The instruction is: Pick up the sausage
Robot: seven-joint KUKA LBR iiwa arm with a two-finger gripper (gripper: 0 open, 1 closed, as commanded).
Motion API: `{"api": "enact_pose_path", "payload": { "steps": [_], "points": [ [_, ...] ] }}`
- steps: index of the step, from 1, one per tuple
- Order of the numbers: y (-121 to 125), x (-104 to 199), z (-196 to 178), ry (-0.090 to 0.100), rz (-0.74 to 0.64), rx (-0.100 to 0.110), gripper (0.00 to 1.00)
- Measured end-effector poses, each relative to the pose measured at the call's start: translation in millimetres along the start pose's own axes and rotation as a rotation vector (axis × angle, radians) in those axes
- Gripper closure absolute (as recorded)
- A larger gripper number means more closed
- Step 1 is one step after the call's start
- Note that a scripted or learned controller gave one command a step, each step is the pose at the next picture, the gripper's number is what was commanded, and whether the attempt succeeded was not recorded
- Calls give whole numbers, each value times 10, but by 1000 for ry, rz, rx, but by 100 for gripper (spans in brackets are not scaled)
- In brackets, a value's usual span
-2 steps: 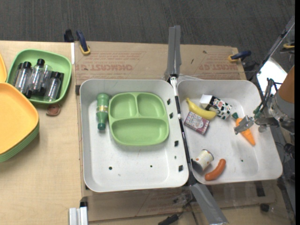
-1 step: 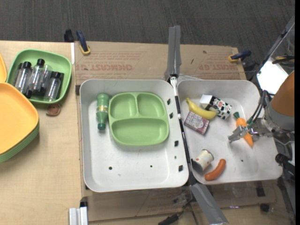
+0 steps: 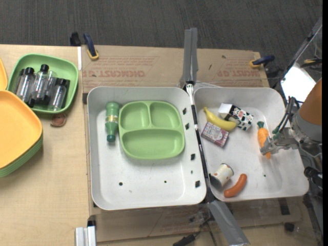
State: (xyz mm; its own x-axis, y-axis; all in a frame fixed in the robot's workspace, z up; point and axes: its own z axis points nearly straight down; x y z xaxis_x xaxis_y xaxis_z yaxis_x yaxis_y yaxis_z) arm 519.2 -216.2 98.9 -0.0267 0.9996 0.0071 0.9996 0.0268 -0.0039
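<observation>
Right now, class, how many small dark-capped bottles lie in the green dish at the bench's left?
4. The bottles sit side by side in the green dish: first, second, third, fourth. More could be hidden beneath.

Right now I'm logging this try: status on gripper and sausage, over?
Gripper at right bin's right side, beside the carrot. Sausage lies untouched at the bin's front edge. Paper cup right next to it.
</observation>
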Motion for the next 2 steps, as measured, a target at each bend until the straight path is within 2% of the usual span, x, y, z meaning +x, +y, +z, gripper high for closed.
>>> {"api": "enact_pose_path", "payload": {
  "steps": [1,2],
  "points": [
    [-392,-39,-612,-6,426,-3,100],
    [365,227,-693,-8,519,-1,100]
  ]
}}
